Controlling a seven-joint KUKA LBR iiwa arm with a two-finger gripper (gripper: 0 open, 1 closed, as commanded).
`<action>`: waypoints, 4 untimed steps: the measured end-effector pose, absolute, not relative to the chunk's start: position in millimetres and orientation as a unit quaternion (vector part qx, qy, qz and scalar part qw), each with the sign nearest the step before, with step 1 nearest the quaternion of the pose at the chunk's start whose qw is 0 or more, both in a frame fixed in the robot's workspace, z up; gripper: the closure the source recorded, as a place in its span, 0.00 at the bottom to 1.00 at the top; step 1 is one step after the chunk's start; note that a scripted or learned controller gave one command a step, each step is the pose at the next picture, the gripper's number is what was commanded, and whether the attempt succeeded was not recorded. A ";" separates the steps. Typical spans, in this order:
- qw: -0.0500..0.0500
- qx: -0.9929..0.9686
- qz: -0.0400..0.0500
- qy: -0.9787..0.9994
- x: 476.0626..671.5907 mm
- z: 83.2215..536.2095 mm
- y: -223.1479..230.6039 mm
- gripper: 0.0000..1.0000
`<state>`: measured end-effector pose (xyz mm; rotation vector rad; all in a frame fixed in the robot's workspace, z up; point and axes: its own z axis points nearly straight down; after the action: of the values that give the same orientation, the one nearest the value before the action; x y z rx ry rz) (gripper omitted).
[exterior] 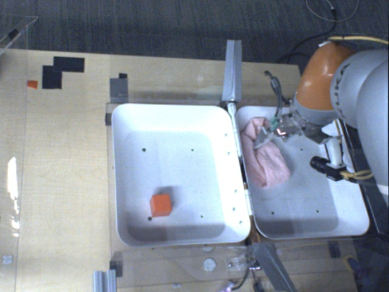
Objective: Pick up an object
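Claw (271,132) sits over the top end of the pink cloth (265,157), which lies along the left wall of the right bin (316,224). I cannot tell its state. I worry it pinches only a fold, so the cloth slips free, or it catches that wall.

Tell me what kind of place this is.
Likely a robotics lab's bin-picking test bench: a grey-and-orange arm reaches over two white bins, one holding an orange block, the other a pink cloth.
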<state>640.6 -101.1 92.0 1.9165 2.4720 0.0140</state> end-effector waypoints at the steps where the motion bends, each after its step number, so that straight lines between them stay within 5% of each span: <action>1: 0.009 0.608 0.005 0.794 602.0 92.8 -89.8 0.00; 3: 0.010 0.564 0.006 0.825 557.4 92.8 -98.0 0.00; 4: 0.013 0.564 0.009 0.826 560.5 104.8 -95.7 1.00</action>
<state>560.5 -95.7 104.8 1.7569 2.5740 0.0285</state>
